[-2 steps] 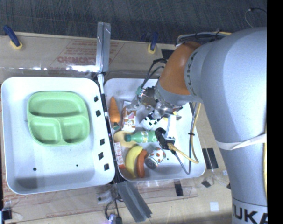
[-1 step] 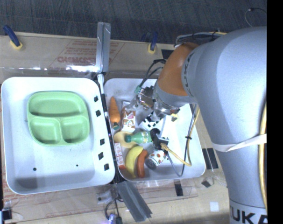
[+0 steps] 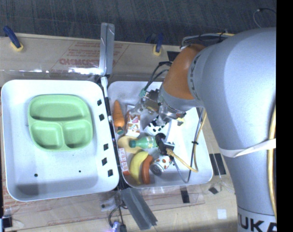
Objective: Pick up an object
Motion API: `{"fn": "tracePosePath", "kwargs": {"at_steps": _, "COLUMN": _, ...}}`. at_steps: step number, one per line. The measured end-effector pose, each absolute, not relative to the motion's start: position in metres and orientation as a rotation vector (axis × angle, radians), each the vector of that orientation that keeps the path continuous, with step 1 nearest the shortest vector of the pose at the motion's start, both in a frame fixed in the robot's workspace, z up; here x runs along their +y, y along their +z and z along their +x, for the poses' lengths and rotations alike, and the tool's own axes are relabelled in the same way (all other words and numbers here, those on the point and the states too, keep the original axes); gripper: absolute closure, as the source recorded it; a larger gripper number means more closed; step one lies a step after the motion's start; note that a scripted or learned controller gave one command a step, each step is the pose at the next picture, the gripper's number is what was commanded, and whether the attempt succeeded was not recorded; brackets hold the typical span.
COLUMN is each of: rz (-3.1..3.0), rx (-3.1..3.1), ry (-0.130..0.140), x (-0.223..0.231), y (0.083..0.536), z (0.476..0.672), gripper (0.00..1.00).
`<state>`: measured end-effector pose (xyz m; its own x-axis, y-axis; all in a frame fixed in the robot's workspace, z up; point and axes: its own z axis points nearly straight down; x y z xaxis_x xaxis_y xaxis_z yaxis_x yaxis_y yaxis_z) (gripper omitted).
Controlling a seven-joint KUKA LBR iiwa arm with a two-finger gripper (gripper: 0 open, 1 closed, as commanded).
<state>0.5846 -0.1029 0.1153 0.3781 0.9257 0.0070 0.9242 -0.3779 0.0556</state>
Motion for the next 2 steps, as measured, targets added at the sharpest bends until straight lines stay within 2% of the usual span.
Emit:
{"fn": "tracePosePath", "kwargs": {"at_steps": 1, "rz": 2.38, "rx": 1.977, "ry": 0.064, "x": -0.1055, "y": 0.1152, "z": 0.5617, "gripper": 0.0}}
{"fn": "tracePosePath", "kwargs": {"at_steps": 2, "rz": 2.638, "rx": 1.631, "ry": 0.07, "x": -0.0962, "y": 0.1144, "z": 0.5537, "gripper": 0.0}}
